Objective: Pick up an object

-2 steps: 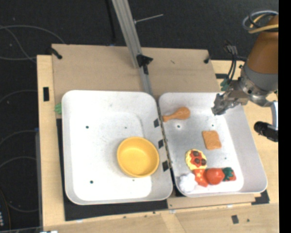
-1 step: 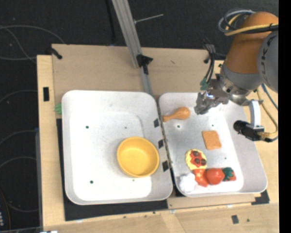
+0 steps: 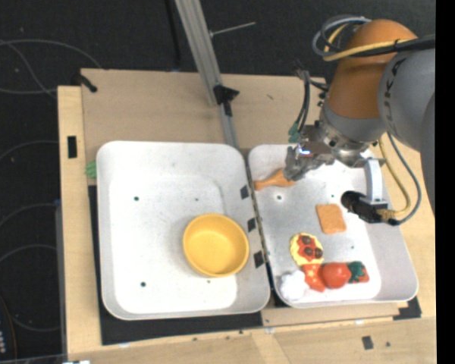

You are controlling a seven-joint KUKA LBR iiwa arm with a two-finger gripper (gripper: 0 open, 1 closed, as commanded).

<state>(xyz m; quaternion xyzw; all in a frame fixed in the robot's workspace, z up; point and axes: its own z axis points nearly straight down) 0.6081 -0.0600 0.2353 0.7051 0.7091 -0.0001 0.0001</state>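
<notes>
While the arm reaches in from three o'clock, the scene reads left to right like this:

Left bin: shallow white plastic bin (image 3: 136, 173) on the bench (image 3: 76, 203), holding a round yellow plastic bowl (image 3: 215, 244) toward its five o'clock corner.

Right bin: second shallow white bin (image 3: 387, 264), carrying the graspable things.

Nearest target: small orange wedge-shaped piece (image 3: 271, 180) at the right bin's ten o'clock corner, close to the wall shared with the left bin.

Gripper: two-finger gripper (image 3: 294, 169) sits just at the wedge's two o'clock, apparently touching it; whether the fingers are open or closed around it I cannot tell.

Other items: flat tan square cracker-like tile (image 3: 331, 218) mid-bin; at six o'clock a cluster of a yellow and red round toy (image 3: 306, 246), a white lump (image 3: 292, 283) and a red tomato-like toy (image 3: 335, 274).

Risk: the wedge lies hard by the bin wall, so a finger may land on the rim or push the piece aside instead of straddling it; a thin, tapered shape could also slip out on lifting.
</notes>
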